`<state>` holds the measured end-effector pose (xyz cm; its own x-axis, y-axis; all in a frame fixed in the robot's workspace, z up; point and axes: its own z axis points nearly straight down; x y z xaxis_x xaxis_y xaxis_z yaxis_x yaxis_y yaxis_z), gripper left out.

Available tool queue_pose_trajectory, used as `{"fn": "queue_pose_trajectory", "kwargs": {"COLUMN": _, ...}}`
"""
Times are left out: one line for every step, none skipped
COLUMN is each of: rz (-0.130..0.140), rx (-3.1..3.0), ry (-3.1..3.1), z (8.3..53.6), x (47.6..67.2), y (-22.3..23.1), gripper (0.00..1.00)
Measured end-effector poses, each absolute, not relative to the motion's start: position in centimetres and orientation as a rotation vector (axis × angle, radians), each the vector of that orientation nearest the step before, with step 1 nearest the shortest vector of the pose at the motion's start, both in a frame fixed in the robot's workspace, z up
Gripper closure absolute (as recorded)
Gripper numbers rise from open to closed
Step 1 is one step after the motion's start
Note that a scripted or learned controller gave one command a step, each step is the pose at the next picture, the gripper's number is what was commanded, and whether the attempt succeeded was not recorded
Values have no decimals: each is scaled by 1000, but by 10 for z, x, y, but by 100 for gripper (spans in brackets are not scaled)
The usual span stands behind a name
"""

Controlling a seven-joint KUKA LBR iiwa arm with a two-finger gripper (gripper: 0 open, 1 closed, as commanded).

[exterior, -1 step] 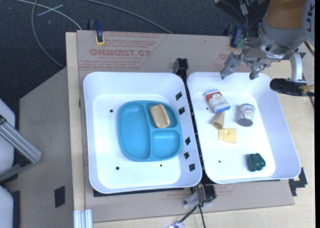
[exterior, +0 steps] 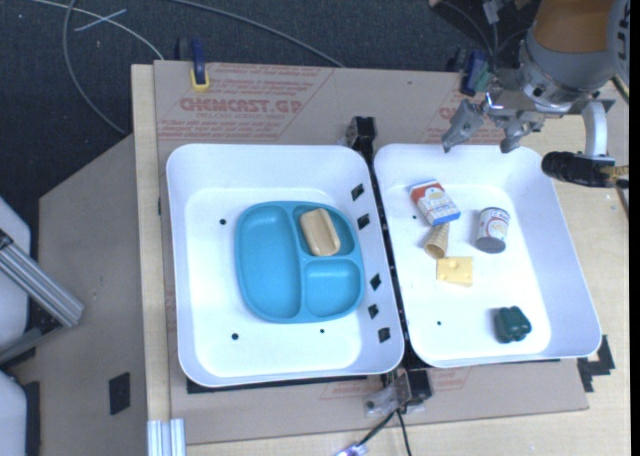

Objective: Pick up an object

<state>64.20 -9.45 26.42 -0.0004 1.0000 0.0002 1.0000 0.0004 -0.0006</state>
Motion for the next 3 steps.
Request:
{"fn": "queue_pose_trajectory", "kwargs": {"rz": 5, "rx": -2217, "ry": -2219, "z": 220, "x": 641, "y": -88, "gripper": 0}}
{"fn": "queue_pose_trajectory", "kwargs": {"rz": 6, "rx": -2219, "ry": -2217, "z": 172, "x": 640, "y": -97, "gripper": 0}}
{"fn": "queue_pose_trajectory", "kwargs": {"rz": 7, "rx": -2217, "ry": -2215, "z": 110, "x": 632, "y": -97, "gripper": 0}}
